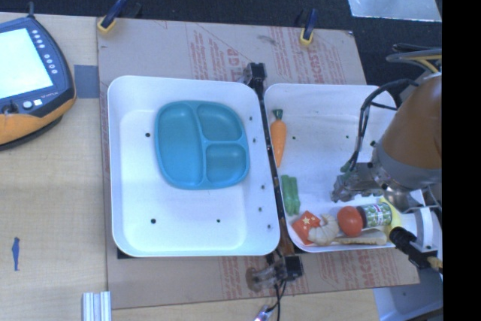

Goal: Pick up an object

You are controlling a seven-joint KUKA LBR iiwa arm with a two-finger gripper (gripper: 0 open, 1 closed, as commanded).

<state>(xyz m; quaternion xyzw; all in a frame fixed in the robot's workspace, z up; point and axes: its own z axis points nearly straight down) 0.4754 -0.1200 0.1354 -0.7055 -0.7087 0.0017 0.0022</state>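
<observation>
Tomato (349, 220) sits in the lower right of the frame, in the near corner of the right bin (316, 98), packed among a small bottle (379, 216), a red piece (304, 225) and a pale lumpy item (325, 231). A carrot (278, 140) and a green piece (289, 194) lie along that bin's left wall. The left bin (124, 162) holds a blue divided plate (201, 143). The gripper (353, 184) hangs just above the cluster, low in the right bin; whether it is spread or closed cannot be told, and nothing is seen held. The step looks like the approach before a grasp. The next move likely calls for lowering onto one item in that crowded corner without nudging its neighbours.
</observation>
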